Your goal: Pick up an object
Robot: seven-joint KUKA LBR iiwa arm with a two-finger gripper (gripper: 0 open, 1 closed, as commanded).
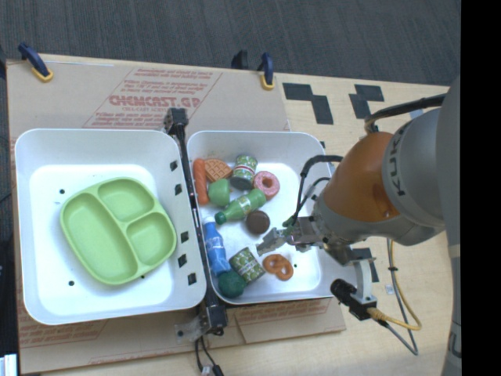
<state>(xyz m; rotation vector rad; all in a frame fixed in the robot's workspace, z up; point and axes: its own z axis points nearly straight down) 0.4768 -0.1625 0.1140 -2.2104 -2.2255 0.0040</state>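
The pretzel (278, 266) is a small brown twisty toy with loops and holes in it. It lies in the right bin (309, 146), near the front wall, just below the gripper (275, 240). It is very close to the gripper's tip, but I cannot tell if they touch. The jaws are too small and dark here, so I cannot tell if they are spread or pressed together. Nothing shows between them.

The cardboard sheet (156, 92) behind the bins has red writing on it. The big word looks like "CHEMCAST", and the small lines around it are too tiny to read. The can (246, 264) just left of the gripper has a green and white label, but its words are too small to read.

A brown ball (257, 222) sits just above and left of the gripper. A green bottle (240, 206) lies tilted farther up and left. A pink donut (266, 183) is farther up still. Another small can (245, 166) and a carrot (201, 180) are well up and to the left. A blue bottle (214, 245) lies to the left of the gripper, along the bin's left wall. A dark green lump (231, 284) sits down and to the left.

The left bin (31, 151) is far to the left of the gripper. It holds a green plate (117, 229) with three parts.
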